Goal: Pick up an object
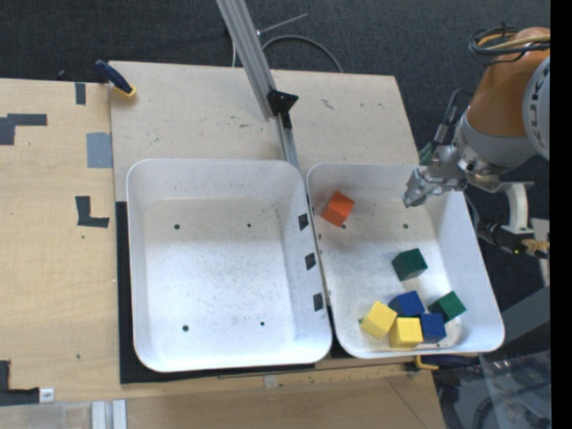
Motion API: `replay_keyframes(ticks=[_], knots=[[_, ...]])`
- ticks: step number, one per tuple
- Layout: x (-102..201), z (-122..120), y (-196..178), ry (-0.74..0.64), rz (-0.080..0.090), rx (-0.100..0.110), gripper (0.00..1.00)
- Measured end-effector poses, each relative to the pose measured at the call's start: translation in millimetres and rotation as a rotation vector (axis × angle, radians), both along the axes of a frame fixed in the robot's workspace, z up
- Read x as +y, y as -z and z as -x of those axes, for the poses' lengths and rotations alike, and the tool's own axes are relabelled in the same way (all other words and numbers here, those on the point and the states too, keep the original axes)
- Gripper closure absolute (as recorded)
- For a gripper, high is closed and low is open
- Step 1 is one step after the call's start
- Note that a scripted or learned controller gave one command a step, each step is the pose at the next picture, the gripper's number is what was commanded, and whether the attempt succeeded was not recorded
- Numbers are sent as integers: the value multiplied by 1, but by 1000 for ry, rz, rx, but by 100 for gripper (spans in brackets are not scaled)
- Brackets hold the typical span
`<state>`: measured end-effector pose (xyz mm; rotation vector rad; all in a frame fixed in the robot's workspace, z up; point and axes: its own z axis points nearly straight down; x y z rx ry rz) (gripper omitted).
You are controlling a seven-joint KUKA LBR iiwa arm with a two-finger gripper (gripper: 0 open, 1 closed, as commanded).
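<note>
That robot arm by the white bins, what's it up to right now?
The arm's gripper hangs over the far right edge of the right bin, with no block at its tip. An orange block lies apart near the bin's far left. A dark green one lies mid-bin, and yellow, blue and green blocks cluster at the near end.

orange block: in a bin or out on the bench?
In. The orange block lies inside the right bin, near its far left corner, apart from the other blocks clustered at the near end. The gripper is not touching it.
</note>
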<state>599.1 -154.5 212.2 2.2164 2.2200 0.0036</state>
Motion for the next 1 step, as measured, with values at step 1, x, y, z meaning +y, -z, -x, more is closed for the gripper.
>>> replay_keyframes(ticks=[1], knots=[[0, 0, -16, 0, -2, 4, 100]])
